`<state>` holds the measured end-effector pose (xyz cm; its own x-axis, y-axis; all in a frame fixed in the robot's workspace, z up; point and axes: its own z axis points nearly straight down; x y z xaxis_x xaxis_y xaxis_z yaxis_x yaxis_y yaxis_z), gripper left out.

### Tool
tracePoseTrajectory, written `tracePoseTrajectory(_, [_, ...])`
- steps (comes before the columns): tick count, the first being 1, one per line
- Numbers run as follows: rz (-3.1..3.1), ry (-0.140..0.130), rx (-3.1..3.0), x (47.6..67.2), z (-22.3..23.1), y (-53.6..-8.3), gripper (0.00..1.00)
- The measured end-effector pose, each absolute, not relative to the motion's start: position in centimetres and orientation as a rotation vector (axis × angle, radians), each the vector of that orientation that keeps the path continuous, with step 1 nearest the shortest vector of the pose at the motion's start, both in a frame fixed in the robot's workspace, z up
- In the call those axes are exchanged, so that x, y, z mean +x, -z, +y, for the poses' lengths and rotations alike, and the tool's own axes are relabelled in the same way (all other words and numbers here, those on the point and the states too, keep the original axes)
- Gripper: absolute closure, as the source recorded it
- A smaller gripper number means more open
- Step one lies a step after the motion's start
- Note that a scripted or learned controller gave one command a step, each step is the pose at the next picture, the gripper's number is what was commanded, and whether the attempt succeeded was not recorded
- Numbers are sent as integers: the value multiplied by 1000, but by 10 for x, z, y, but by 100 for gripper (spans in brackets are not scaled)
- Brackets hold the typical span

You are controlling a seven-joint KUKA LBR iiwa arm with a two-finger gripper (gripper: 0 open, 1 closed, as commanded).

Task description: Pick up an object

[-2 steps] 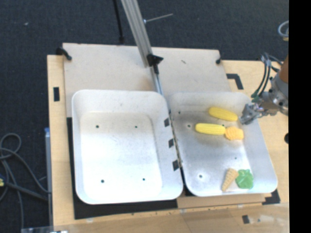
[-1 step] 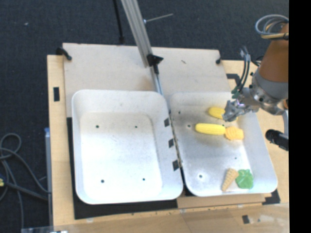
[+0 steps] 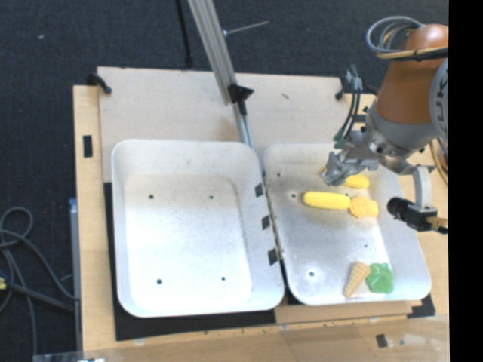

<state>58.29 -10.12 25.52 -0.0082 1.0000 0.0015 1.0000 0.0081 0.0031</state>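
Note:
The right bin (image 3: 317, 277) holds a yellow corn cob (image 3: 327, 200) lying across its upper middle. Beside the cob's right end sits a small yellow ridged piece (image 3: 364, 207), and another small yellow piece (image 3: 357, 181) lies just above. Near the bin's front right corner are a tan cone (image 3: 356, 278) and a green leafy piece (image 3: 380, 277). My gripper (image 3: 337, 172) hangs over the bin's upper part, just above the corn cob and touching or hiding part of the upper yellow piece.
The left bin (image 3: 124, 164) stands next to the right one. A slanted aluminium post (image 3: 215, 44) rises from the bench behind the bins. A black knob (image 3: 407, 211) on the arm juts over the right bin's right rim. Cables lie on the floor at left.

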Motion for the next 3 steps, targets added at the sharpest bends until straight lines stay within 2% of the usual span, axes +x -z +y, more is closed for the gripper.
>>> tracePoseTrajectory(1, [2230,-4,2212,593,-47,-258,100])
tracePoseTrajectory(3, [2230,0,2215,582,64,-233,100])
